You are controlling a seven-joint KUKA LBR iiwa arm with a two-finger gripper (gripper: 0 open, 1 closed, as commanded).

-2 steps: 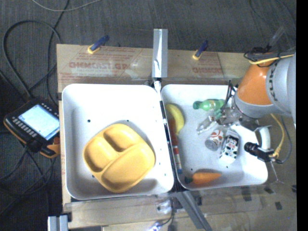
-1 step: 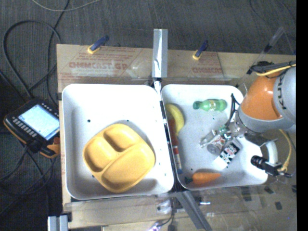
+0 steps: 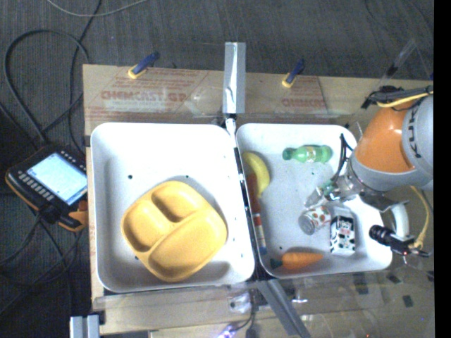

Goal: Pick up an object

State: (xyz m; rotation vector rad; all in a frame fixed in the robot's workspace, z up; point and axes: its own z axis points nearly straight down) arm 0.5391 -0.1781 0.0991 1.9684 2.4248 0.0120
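My gripper (image 3: 328, 191) hangs low over the right bin (image 3: 296, 134), reaching in from the right below the orange band (image 3: 380, 146). Just under and left of it lies a small silvery can with red marks (image 3: 314, 220). A white carton with black print (image 3: 342, 235) stands to the can's right. A green bottle (image 3: 307, 153) lies at the back of the bin, a yellow banana (image 3: 258, 170) by the left wall. An orange carrot (image 3: 301, 260) rests along the front wall. I see nothing held by the gripper.
A thin red pen (image 3: 254, 215) lies along the right bin's left wall. The left bin (image 3: 113, 146) holds a yellow divided plate (image 3: 174, 229). A metal post (image 3: 233, 76) stands behind the bins. A handheld pendant (image 3: 48, 183) lies off the bench at left.
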